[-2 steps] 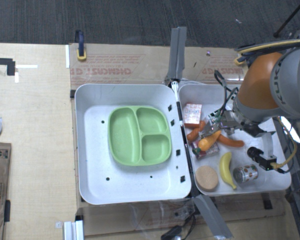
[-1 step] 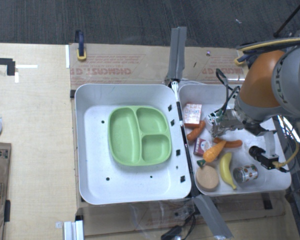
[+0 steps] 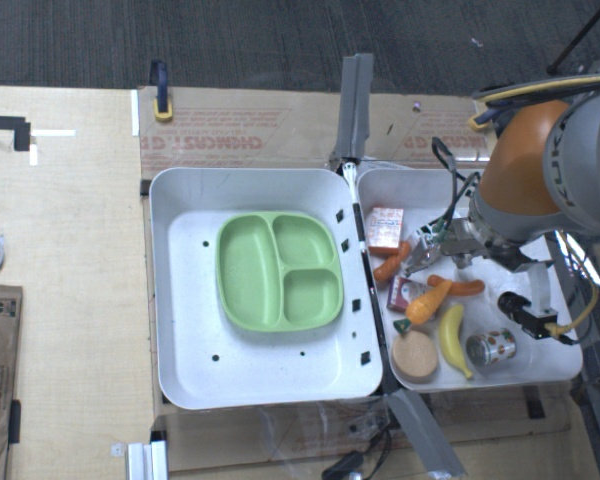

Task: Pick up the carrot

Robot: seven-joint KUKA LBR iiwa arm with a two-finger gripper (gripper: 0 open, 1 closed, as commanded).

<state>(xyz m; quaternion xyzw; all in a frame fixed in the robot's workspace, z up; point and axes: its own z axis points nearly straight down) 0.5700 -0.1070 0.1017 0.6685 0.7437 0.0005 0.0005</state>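
Orange and tapered, the carrot [image 3: 390, 266] lies in the right bin [image 3: 560, 366], close to that bin's left wall and just under the small pink carton [image 3: 385, 228]. The jaws [image 3: 427, 248] hang over the same bin, at the end of the grey arm [image 3: 530, 173] that reaches in from the right. The carrot is just beside the jaws, on their left and a little toward the near edge of the bin. It is so close that its thick end seems almost under them, but I cannot tell if they touch it. I cannot tell either whether the jaws are spread or pressed together, because the dark wrist parts and cables cover them, and nothing is clearly seen pinched between them.

On the near side of the jaws, slightly right, lie a red pepper [image 3: 464, 288] and another orange vegetable [image 3: 427, 302], with a dark red packet [image 3: 403, 293] just left of them. Farther toward the near edge are a yellow banana [image 3: 454, 338], a round tan bun [image 3: 415, 356] and a small tin can [image 3: 491, 348] lying on its side.

Well apart to the left of the jaws is the left bin [image 3: 180, 368], which holds a green divided plate [image 3: 278, 270]. Both bins stand on the light wooden worktop [image 3: 60, 228].
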